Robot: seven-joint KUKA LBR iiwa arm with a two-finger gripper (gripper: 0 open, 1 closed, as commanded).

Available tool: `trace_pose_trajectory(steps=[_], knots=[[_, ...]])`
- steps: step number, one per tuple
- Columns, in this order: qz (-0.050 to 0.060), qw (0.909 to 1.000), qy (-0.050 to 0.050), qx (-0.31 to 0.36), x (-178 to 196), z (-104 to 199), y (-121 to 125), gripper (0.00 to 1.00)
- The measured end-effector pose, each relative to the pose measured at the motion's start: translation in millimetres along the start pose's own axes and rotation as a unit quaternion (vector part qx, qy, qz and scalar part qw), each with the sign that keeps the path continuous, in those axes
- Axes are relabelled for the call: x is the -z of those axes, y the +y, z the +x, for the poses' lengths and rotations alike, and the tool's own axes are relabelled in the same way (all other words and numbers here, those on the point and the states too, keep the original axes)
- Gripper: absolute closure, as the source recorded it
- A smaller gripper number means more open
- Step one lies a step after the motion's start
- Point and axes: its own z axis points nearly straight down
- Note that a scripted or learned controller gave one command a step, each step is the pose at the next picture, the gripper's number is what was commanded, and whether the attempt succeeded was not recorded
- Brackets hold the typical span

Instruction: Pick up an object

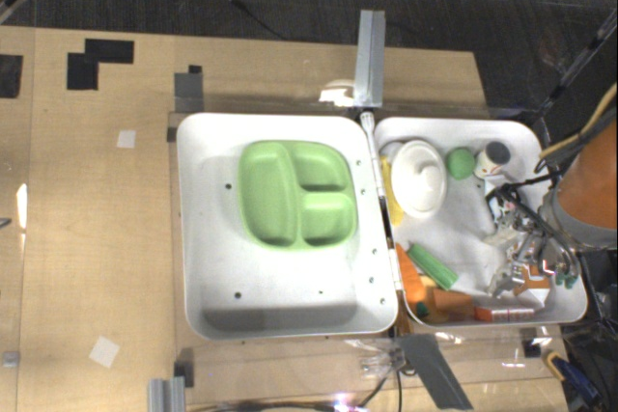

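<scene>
Camera view, single frame. The table [97,236] carries two white bins side by side. The left bin [193,236] holds one item, a green divided plate [294,193], lying flat and a little far of centre; it is broad and low, so I judge it a poor thing to pinch. The right bin [463,125] holds the clutter. A white bowl [418,176] sits at far left with a yellow piece [390,183] wedged between it and the left wall. A green ball [460,163] lies just right of the bowl, and a small black-and-white round thing [495,153] lies further right. A green stick [432,265] lies slantwise near the middle. An orange block [413,285] rests in the near left corner, probably settled against the wall. A red pen [504,313] lies along the near wall. The arm [589,193] reaches in from the right, and the claw [517,270] is low over the near right part of this bin, tangled in cables as seen from here. I cannot tell how far the claw is open, and nothing is visibly held in it. The task names no particular item. Judging by position, the likeliest candidate is the red pen, just near of the claw, and it lies on the bin floor. Being close to the wall could make the pen awkward to reach.
</scene>
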Motion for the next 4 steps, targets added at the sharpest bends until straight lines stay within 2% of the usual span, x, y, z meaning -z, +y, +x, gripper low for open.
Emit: trace_pose_trajectory(steps=[1,3,4], knots=[[0.002,0.9999,0.0,0.015,0.2,2.0,2.9,0.0],[0.002,0.9941,0.0,0.108,0.2,-0.6,-7.4,0.0],[0.003,0.9922,0.0,0.125,0.5,1.1,-2.3,0.0]])
